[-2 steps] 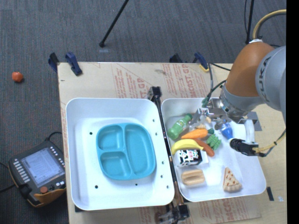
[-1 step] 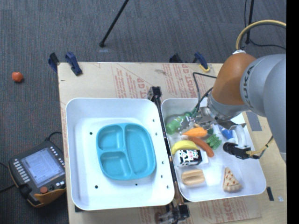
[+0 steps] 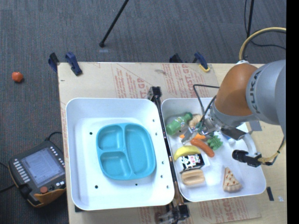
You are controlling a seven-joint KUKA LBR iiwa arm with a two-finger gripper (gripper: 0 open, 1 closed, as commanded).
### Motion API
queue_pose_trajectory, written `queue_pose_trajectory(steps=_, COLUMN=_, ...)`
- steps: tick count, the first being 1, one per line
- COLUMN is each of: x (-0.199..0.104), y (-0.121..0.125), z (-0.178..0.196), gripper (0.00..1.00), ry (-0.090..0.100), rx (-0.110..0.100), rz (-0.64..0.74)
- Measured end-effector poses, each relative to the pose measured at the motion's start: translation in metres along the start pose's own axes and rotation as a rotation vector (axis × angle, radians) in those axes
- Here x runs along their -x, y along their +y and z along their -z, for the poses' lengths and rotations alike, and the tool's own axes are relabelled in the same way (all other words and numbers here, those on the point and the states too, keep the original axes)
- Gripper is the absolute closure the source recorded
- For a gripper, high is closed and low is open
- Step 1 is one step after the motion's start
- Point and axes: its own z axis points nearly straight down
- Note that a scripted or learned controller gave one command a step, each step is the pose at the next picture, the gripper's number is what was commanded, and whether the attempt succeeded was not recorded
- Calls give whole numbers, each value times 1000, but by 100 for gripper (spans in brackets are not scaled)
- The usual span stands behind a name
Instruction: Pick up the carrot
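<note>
Nearest me in the right bin (image 3: 254,186): a pizza slice (image 3: 230,180) at the near right, a hotdog bun (image 3: 193,177) and a black-and-white carton (image 3: 191,161) just left of it. A step farther, a banana (image 3: 185,151) lies beside the carrot (image 3: 202,147), which sits mid-bin, slanting near-right to far-left, with something green (image 3: 215,141) touching its far side. The gripper (image 3: 200,130) hangs just beyond the carrot's far end, over the clutter; I cannot tell whether its fingers are open or shut, the wrist hides them. Farther back, a green bottle (image 3: 178,123) lies near the bin's far left. The left bin (image 3: 77,125) holds a blue divided plate (image 3: 126,151). My judgement: approach stage, nothing gripped. To do it well I'd shift toward the near side to centre on the carrot's middle, set the fingers across its narrow width, and descend clear of banana and greens.
</note>
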Motion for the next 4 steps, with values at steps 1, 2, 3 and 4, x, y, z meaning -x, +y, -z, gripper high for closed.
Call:
queue_pose_trajectory(steps=1, x=-1, y=34, z=-1, gripper=0, ry=3, rx=1, rz=-111)
queue_pose_trajectory(steps=2, x=-13, y=13, z=-10, gripper=0, ry=22, rx=-19, rz=257)
queue_pose_trajectory(steps=3, x=-13, y=5, z=-10, gripper=0, ry=19, rx=-24, rz=-90)
queue_pose_trajectory(steps=4, x=-12, y=6, z=0, gripper=100, ry=20, rx=-24, rz=-94)
